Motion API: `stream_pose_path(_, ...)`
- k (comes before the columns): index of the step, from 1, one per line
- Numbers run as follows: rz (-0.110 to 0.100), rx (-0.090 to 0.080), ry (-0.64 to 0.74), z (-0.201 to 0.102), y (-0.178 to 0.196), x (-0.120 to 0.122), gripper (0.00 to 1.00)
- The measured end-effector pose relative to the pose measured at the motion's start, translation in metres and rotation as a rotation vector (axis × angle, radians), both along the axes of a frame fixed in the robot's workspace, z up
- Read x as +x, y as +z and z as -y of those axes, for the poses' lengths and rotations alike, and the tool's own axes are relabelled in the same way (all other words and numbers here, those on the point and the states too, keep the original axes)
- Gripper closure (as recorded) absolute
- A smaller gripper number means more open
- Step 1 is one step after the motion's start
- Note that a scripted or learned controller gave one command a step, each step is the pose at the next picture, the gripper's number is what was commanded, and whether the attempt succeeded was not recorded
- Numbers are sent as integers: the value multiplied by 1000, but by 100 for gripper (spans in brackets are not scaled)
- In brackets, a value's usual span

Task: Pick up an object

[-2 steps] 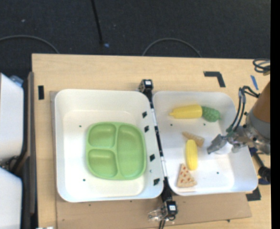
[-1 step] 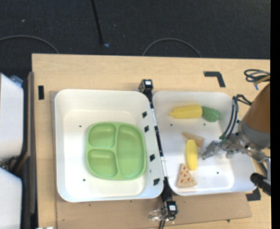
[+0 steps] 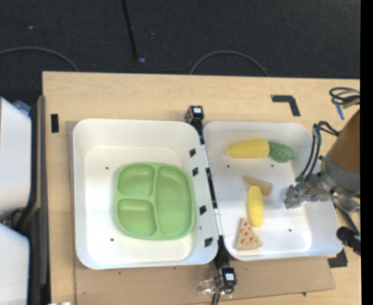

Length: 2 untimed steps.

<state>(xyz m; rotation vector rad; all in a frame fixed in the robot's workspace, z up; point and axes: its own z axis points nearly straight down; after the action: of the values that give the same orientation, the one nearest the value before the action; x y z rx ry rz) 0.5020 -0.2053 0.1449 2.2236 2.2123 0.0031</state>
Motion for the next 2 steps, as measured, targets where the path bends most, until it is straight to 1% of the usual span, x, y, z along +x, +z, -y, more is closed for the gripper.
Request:
stream_pose_path(1, 3, -1, 9, -4, 63, 4, 100)
stream_pose_path(2, 1, -1, 9, -2, 96, 6, 100)
